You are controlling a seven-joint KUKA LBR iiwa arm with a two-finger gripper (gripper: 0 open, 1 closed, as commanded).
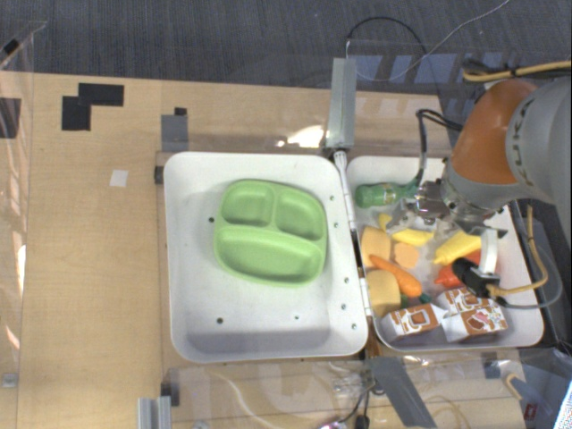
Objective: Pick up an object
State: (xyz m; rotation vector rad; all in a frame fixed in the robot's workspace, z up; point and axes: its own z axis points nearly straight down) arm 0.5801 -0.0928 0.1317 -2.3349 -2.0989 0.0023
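Hovering end effector (pixel 427 206) over toy-filled right bin (pixel 527 327), green tray (pixel 268 231) left

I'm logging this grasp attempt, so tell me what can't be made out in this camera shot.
- Gripper: the camera view has the arm's wrist over it, so whether the fingers are open or shut cannot be told.
- Right bin: its far right part is covered by the arm, so items there are hidden.
- Green bottle: partly hidden behind the gripper.
- Brown cartons: label print too small to read.
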